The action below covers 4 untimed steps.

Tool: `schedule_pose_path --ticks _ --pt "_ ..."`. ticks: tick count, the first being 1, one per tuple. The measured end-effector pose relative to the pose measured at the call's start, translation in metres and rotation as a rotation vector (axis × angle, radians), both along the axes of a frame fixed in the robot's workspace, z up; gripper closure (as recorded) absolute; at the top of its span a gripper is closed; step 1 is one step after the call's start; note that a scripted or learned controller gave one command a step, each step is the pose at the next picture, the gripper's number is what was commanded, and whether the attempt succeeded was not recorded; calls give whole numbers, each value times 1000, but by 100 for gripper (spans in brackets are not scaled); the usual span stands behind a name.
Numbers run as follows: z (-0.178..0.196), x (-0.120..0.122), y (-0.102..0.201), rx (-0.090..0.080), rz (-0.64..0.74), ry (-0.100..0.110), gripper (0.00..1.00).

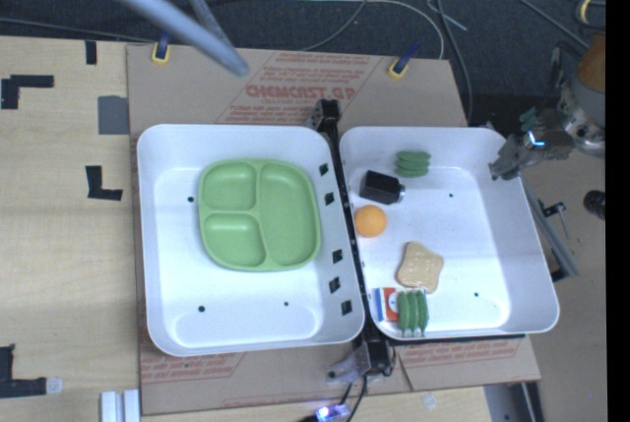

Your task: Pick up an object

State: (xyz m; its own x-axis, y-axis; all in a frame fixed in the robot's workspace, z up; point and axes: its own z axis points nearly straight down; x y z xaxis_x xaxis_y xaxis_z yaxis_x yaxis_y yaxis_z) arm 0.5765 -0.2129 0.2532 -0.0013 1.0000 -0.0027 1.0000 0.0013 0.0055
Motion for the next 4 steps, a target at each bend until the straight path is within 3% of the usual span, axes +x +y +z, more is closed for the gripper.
schedule_pose_path --ticks 2,4 --pt "-22 35 94 3 4 6 100" --pt "-37 49 189 2 2 7 100"
